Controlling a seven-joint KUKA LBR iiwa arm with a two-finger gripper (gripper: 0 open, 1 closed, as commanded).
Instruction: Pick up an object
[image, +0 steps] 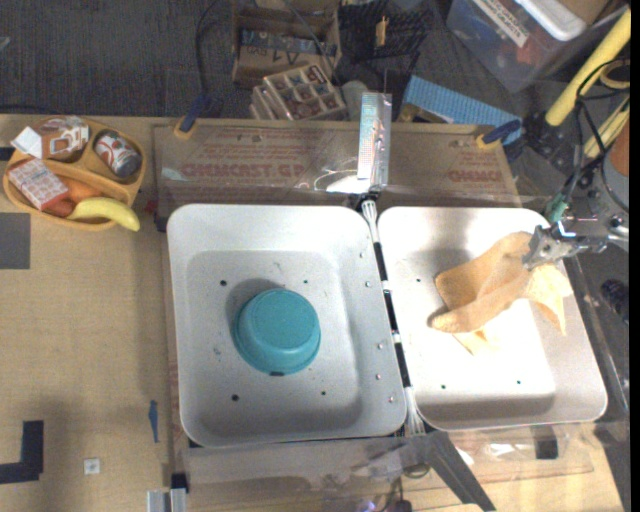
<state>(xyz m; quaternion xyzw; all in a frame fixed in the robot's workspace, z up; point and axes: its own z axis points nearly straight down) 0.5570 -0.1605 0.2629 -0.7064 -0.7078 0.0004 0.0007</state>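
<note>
From the camera above the bench, two white bins sat side by side. The left bin (200, 240) held a teal bowl (278, 331), turned upside down, a little left of its middle and well apart from every wall. The right bin (500, 400) held a tan cloth (490, 290), which lay crumpled across the upper half of the floor (one fold reached down and left, another spread toward the right wall).

The gripper (545, 245) came in from the right, low over the upper right corner of the right bin. Its tips met the cloth's upper right end, and the cloth there looked pulled up toward them. Whether the jaws were closed on the fabric or merely touching it, I could not tell; the metal parts were small and blurred against the bin's rim.

Beyond the bins, a cardboard sheet (260, 165) lay along the bench's far side. At the far left stood a yellow tray (30, 195) with a banana (105, 211) on its front edge and some small packets and a cup behind it.
</note>
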